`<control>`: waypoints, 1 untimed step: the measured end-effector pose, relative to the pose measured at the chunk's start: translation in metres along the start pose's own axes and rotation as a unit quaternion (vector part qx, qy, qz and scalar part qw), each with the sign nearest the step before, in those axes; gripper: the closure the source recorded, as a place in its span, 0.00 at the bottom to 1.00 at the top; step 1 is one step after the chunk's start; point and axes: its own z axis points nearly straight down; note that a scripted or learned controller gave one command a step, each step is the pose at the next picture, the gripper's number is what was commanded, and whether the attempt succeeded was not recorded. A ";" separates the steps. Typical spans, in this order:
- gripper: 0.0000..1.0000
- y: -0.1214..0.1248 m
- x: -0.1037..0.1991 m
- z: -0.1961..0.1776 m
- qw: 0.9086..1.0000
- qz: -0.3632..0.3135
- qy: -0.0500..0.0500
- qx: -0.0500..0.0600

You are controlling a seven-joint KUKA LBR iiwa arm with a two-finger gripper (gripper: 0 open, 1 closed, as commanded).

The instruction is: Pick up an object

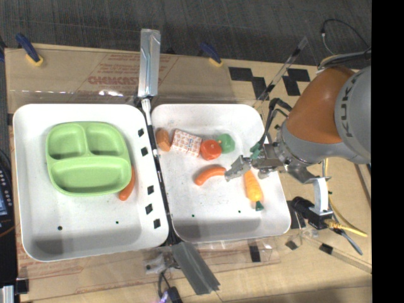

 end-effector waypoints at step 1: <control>0.00 0.035 -0.029 0.106 1.000 0.000 0.003 -0.007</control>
